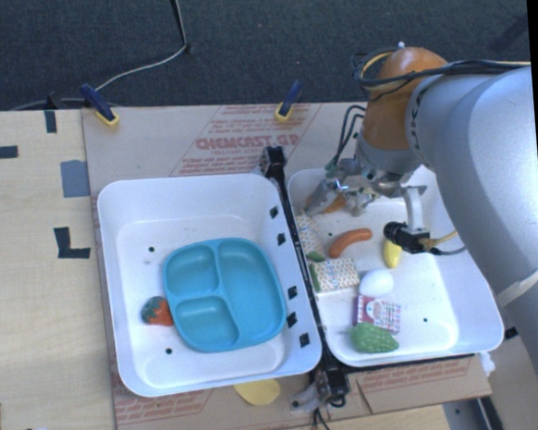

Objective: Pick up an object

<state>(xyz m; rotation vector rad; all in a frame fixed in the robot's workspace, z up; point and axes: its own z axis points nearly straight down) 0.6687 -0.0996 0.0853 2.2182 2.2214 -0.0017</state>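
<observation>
The left bin [125,267] holds one blue divided tray [224,292] and one strawberry [155,310]. The right bin [453,320] holds one sausage [349,241], one banana [392,254], one egg [377,282], one patterned block [335,273], one pink packet [379,314] and one green vegetable [373,338]. The gripper [342,194] hangs over the right bin's far end, nothing visibly held; its state I cannot tell.

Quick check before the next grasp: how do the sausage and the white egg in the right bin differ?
The sausage is orange-brown and elongated, lying at a slant; the white egg is pale and rounded. The sausage sits nearer the gripper, the egg lower in the view, just above a pink and white packet. Both are small toy foods lying loose in the right bin.
</observation>
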